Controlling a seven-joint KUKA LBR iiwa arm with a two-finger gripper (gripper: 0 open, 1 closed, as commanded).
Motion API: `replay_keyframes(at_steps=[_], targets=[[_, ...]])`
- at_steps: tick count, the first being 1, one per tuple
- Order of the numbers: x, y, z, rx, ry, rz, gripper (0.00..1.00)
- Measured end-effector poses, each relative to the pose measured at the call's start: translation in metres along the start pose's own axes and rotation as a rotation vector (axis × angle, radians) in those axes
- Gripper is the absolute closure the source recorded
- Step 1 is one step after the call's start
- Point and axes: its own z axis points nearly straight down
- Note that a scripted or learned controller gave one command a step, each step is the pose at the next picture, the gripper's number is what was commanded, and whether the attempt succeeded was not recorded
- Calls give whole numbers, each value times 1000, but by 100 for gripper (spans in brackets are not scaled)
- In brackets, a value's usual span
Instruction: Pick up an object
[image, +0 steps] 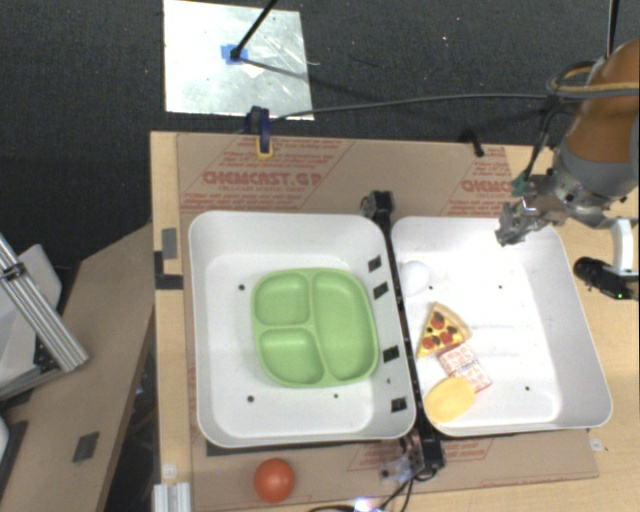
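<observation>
In the right bin (560, 300) lie a toy pizza slice (441, 329), a small pink and white packet (470, 367) and a yellow round piece (449, 399), all near its front left corner. A pale white object (414, 273) rests by the bin's left wall. My gripper (512, 227) hangs over the bin's far right part, well away from these objects, with nothing seen between its fingers.
The left bin (215, 330) holds a green divided tray (314, 326). An orange ball (274, 479) lies on the bench in front of the bins. Black clips join the bins along the middle divider (397, 320). A cable runs across the back.
</observation>
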Motion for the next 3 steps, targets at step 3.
replay_keyframes(at_steps=[3], targets=[[142, -27, -15, -1, 1, -2, 100]])
